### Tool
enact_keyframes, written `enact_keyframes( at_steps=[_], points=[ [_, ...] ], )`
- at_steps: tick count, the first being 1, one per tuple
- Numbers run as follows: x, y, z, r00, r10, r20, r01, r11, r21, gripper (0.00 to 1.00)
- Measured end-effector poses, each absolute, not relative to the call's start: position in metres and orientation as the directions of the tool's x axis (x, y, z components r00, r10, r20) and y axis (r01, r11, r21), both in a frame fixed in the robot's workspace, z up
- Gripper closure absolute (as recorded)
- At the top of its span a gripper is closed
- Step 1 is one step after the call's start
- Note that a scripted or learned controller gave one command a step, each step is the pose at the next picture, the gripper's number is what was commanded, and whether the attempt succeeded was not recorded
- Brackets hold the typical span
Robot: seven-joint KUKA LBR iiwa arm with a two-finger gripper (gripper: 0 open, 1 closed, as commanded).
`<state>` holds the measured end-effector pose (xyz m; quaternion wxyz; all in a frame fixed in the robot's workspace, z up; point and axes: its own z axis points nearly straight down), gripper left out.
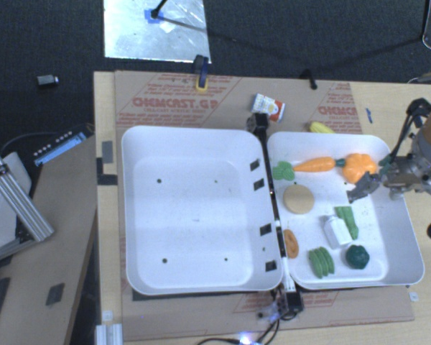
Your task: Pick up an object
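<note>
My gripper hangs over the right bin, near its right side, just below an orange pepper. An orange carrot with a green leafy top lies at the bin's far side. A tan round disc rests left of the gripper. Nearer the front are a white block, a green pod, a ridged green piece, a dark green broccoli-like lump and a small orange piece. Nothing shows in the gripper's grasp.
The left bin adjoins the right one along a black hinged divider. Beyond the bins on the cardboard lie a yellow item and a white-and-red item. A yellow-blue clamp sits at the bench's far edge.
</note>
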<state>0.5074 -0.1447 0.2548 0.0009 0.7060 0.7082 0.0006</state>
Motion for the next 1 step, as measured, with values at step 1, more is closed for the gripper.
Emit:
enact_keyframes(
  at_steps=[1],
  points=[
    [0.5085, -0.1445, 0.266, -0.006, 1.0, -0.001, 1.0, 0.006, 0.006, 1.0]
  ],
)
